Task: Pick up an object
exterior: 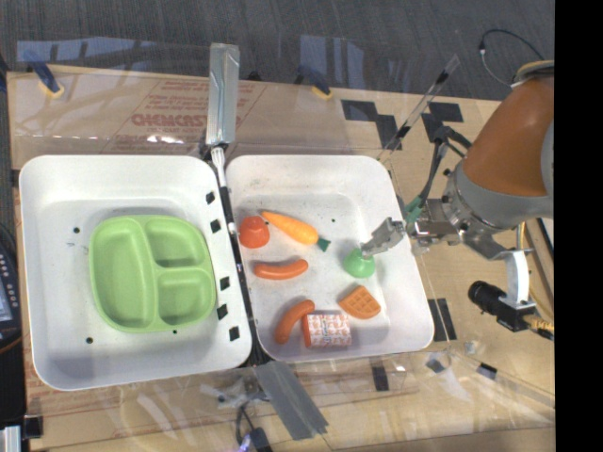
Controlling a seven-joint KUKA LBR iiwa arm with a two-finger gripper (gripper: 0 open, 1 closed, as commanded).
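Observation:
My gripper (381, 238) reaches in over the right bin (400, 205) from its right side. Its tip sits just above and touching the edge of a small round green object (359, 266). Nothing visibly hangs from the gripper. Also lying in the right bin are an orange carrot (292, 227), a red-orange round piece (253, 232), a red sausage (281, 269), a second sausage (293, 318), a small printed can (326, 329) on its side and an orange waffle-like piece (360, 302).
The left bin (47, 252) holds a light green divided plate (151, 272). A metal divider strip (222, 92) runs between the bins at the back. The arm's orange band and grey wrist (504, 177) hang over the bench right of the bins.

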